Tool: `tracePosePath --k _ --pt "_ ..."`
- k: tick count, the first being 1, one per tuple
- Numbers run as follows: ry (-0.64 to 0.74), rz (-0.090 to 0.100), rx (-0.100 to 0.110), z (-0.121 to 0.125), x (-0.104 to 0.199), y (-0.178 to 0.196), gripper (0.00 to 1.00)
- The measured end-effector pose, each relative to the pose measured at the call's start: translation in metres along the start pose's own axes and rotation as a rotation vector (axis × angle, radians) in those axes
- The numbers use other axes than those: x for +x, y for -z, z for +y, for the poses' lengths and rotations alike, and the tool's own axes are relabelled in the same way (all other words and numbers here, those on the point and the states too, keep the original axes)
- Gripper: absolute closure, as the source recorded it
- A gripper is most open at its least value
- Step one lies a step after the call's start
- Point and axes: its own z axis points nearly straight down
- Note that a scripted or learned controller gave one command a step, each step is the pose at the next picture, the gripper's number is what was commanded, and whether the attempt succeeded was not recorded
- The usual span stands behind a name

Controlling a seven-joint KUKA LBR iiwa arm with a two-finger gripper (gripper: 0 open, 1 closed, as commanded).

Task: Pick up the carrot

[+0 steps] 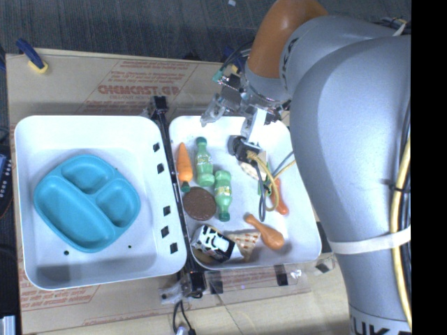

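Observation:
The carrot [184, 162] is orange with a small green end. It lies lengthwise against the left wall of the right bin [302, 208], just left of a green bottle [203, 162]. My gripper [229, 123] hangs over the far end of that bin, up and to the right of the carrot and apart from it. Its fingers [209, 112] are spread open, and only white bin floor shows between them. The grey arm covers the right side of the bin.
The right bin also holds a second green bottle [222, 194], a brown disc [199, 203], a drumstick [265, 234], a thin orange piece [281, 199], a black-and-white item [213, 243] and a cone [246, 241]. A blue divided plate [87, 199] lies in the left bin [42, 135].

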Motion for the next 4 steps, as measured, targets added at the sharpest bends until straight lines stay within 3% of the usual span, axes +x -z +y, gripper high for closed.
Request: tracePosePath --k 1,2,3,4 --pt "0.081 -0.004 0.015 0.001 -0.021 -0.110 0.00" --pt "0.072 0.007 -0.005 -0.002 0.007 0.003 0.00" --pt "-0.007 -0.003 0.010 0.015 -0.034 -0.052 0.00" --pt "0.261 0.002 -0.001 0.055 -0.102 -0.096 0.00"
